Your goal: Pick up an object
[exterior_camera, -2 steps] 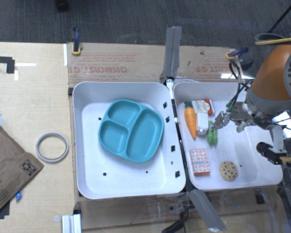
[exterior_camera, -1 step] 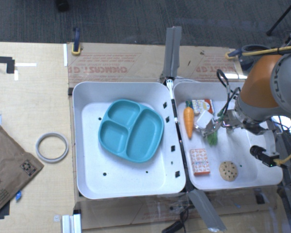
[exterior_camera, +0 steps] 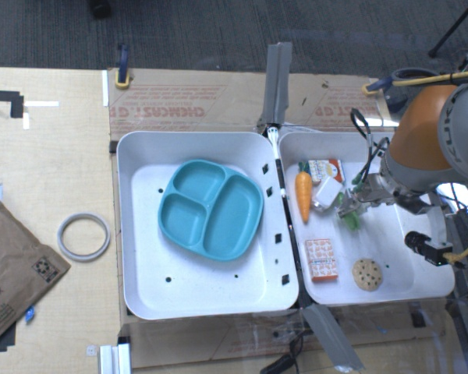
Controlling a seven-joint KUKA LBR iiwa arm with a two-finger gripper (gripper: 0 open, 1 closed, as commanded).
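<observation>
Carrot (exterior_camera: 303,195) in right bin (exterior_camera: 398,291)

Bright, even overhead light, no hard shadows. White bins (exterior_camera: 132,232) near blown out w/ mild glare. Floor (exterior_camera: 218,14) at 12 o'clock dim. Arm (exterior_camera: 429,135) at 3 o'clock slightly soft; rest sharp.

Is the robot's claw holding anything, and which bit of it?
It cannot be told. The gripper is low in the right bin, just above something green and beside the carrot, but the picture is too blurry there to show a hold.
</observation>
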